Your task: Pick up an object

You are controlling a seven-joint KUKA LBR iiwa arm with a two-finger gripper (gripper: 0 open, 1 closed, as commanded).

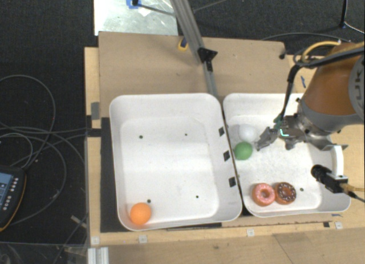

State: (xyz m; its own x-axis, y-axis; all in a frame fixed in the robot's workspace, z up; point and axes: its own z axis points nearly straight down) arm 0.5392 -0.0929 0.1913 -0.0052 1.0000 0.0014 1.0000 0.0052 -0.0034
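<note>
Likely target: green ball [243, 150], right bin [319, 203], touching white ball [247, 133]. Looks light, smooth, prone to roll; needs pinch across widest middle. Gripper [267, 138] just right of it, holding nothing, spread unclear.

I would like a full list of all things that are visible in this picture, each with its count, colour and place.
left bin: 1, white, left half of the bench
right bin: 1, white, beside the left bin, on its right
orange ball: 1, orange, near-left corner of the left bin
green ball: 1, green, left side of the right bin
white ball: 1, white, just behind the green ball
pink doughnut: 1, pink, near edge of the right bin
brown doughnut: 1, brown, right beside the pink one
bench: 1, light brown wood, under both bins
handheld device: 1, dark, on the floor at far left, among cables
arm: 1, grey with orange band, from the right
tool: 1, dark, above the right bin, next to the green ball
</note>
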